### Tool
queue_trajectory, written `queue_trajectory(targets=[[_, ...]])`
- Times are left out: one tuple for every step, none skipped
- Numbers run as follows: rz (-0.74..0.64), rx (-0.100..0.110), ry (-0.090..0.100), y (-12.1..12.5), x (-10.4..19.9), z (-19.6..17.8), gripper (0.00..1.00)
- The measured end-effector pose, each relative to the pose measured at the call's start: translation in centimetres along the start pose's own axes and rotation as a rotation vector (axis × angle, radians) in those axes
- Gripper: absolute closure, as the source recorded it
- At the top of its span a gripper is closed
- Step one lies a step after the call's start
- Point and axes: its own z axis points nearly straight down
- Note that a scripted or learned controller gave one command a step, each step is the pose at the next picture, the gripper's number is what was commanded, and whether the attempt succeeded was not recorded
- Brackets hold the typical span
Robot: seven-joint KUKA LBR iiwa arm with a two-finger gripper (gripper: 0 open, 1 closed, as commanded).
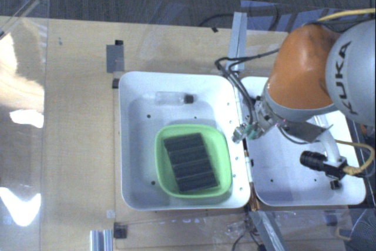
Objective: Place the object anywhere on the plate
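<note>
Pale wooden bench (70,144) under an overhead camera, dark ribbed floor beyond its far edge; two shallow white bins sit side by side on it.

Gripper (245,131): only a small cluster of metal and greenish parts peeks out from below the arm's wrist, right over the seam where the two bins meet. Jaw state cannot be told (the wrist body hides the fingers).

Arm (311,76) fills the upper right, its orange band bulging above the grey wrist, black cables looping off its left side toward a grey upright post (238,38).

Left bin (132,126): holds a green plate (220,156), squarish with rounded corners, set toward the bin's near right part. A dark ribbed rectangular object (189,161) lies flat on the plate, slightly skewed, well within the rim. Near the bin's far wall, a clear tube-like item with a dark end (176,99), apart from the plate.

Right bin (282,179): partly covered by the arm; a black cylindrical fitting (320,163) with a yellowish cable hangs over its right side.
</note>
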Motion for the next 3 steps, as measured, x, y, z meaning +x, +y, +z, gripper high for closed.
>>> queue_trajectory(targets=[[0.000, 0.000, 0.000, 0.0, 0.0, 0.0, 0.00], [-0.004, -0.006, -0.004, 0.2, -0.1, -1.1, 1.00], [-0.158, 0.011, 0.008, 0.3, 2.0, 4.9, 1.00]])
